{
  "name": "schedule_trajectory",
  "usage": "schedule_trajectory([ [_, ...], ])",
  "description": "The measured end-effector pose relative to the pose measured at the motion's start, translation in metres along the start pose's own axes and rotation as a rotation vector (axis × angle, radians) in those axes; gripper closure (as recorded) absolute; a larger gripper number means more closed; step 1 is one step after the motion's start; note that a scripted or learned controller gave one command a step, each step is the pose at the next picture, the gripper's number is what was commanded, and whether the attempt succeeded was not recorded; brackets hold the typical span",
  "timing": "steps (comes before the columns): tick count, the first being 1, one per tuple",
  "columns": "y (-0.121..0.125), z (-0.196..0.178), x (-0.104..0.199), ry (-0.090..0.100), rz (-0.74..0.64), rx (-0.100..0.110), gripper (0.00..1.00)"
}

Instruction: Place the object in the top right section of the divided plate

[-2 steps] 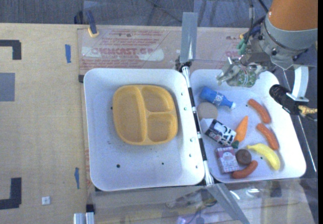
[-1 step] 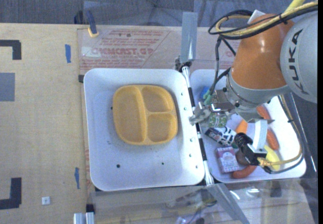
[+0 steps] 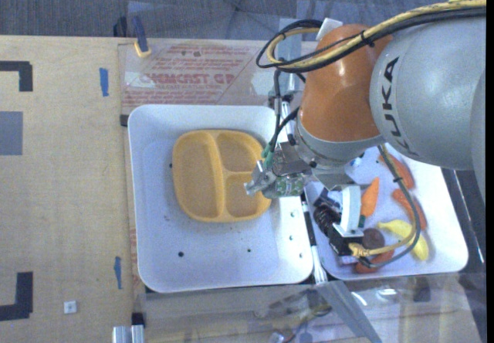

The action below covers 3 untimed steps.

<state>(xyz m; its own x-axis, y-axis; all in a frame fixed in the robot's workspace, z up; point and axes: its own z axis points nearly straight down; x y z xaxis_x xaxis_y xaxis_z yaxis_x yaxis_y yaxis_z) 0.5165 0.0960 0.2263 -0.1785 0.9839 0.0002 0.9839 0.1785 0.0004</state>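
Over the right rim of the yellow divided plate [image 3: 218,175], the end effector [image 3: 266,179] hangs low, its metal tip near the ridge that parts the plate's two smaller right-hand sections. Whether it is open or closed, or carrying anything, I cannot tell (the wrist and a small green board crowd the tip, and nothing shows clearly between its parts). The top right section [image 3: 239,150] lies just up and to the left of the tip, so the coming move looks like a short shift that way before release. The plate sits in the left bin [image 3: 154,202], its long axis running roughly up and down the view. Loose pieces, among them an orange carrot [image 3: 370,196] and a yellow banana-like shape [image 3: 403,230], lie in the right bin [image 3: 451,253], well apart from the plate. The arm's orange band [image 3: 340,94] and grey body hide much of that bin and the gap between the bins.
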Motion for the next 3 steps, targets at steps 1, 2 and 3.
schedule_trajectory([
  [1, -0.039, -0.115, -0.011, -0.001, -0.034, 0.001, 1.0],
  [2, -0.004, -0.035, -0.04, 0.0, -0.046, 0.001, 1.0],
  [3, 0.026, -0.086, -0.038, -0.002, -0.298, -0.004, 1.0],
])
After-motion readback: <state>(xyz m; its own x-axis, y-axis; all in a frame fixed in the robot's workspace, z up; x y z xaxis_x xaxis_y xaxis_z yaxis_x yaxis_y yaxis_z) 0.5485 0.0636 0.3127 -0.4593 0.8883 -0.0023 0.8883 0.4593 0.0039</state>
